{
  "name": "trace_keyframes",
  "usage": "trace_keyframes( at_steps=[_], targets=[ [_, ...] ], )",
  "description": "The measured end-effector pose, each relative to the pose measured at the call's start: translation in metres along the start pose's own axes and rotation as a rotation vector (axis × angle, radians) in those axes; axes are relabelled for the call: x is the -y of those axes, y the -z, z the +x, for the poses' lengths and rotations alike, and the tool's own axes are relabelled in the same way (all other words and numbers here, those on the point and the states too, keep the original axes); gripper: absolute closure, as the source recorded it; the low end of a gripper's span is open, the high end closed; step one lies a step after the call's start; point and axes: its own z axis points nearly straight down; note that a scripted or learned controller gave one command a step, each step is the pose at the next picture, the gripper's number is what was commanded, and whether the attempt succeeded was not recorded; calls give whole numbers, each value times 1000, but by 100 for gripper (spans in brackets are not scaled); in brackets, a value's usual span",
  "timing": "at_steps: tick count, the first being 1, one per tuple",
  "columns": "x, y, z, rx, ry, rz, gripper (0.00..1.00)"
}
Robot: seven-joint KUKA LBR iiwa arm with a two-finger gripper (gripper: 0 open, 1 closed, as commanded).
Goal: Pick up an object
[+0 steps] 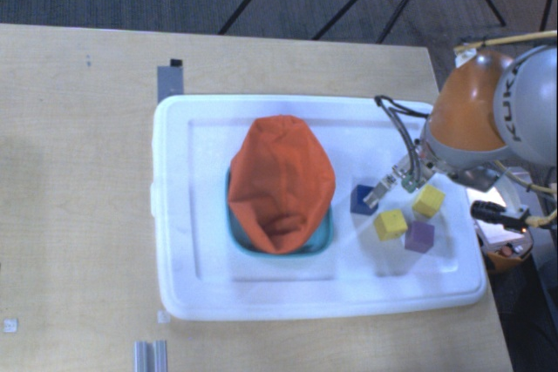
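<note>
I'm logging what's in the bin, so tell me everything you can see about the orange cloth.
The orange cloth is a soft, matte fabric, bunched into a rounded mound with folds and a shadowed dip near its lower end. It sits in the left-middle of the white bin, draped over a teal container whose rim peeks out along its lower and left edges. It lies apart from the small blocks to its right, and the gripper is not touching it.

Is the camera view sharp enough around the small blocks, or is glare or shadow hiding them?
Camera view: soft overall, even light, no strong glare. The blue block, two yellow blocks and purple block read clearly on the white bin, with faint shadows. The gripper is small and blurred; the orange cloth is distinct.
</note>
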Motion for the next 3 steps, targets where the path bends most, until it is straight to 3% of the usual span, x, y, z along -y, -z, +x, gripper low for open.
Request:
trace_keyframes(
  at_steps=[1,2,3],
  targets=[
    [-24,-14,-23,-20,-214,26,0],
    [-26,-15,-29,-24,69,23,0],
    [-29,-2,-30,-19,72,17,100]
  ],
)
